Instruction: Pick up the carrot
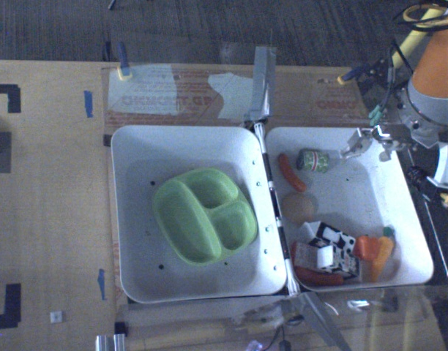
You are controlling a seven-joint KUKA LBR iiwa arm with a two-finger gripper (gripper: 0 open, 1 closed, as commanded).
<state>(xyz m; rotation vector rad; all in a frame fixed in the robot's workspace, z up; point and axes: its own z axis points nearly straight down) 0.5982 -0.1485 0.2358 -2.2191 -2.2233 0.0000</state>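
Two shallow white bins sit side by side on the wooden worktop. The left bin holds a green divided plate with three compartments, lying a little right of the bin's middle.

The right bin carries the clutter. The carrot lies in its near right corner, orange with a small green top pointing toward the far side, close against the bin's right wall. Just left of it, touching or nearly so, is a darker orange-red piece whose kind is hard to tell. Further left is a small carton with black-and-white patches, and a red sausage-shaped item lies along the near wall below it. A pale round object rests near the left wall, mid-bin. On the far side of it lies a red-orange hot-dog-like toy, slanted, and just right of that a small green can on its side.

The gripper hangs over the far right corner of the right bin, reaching in from the right below the arm's orange band. It is well apart from the carrot, with nothing seen in it. Whether the jaws are apart or together cannot be told at this resolution.
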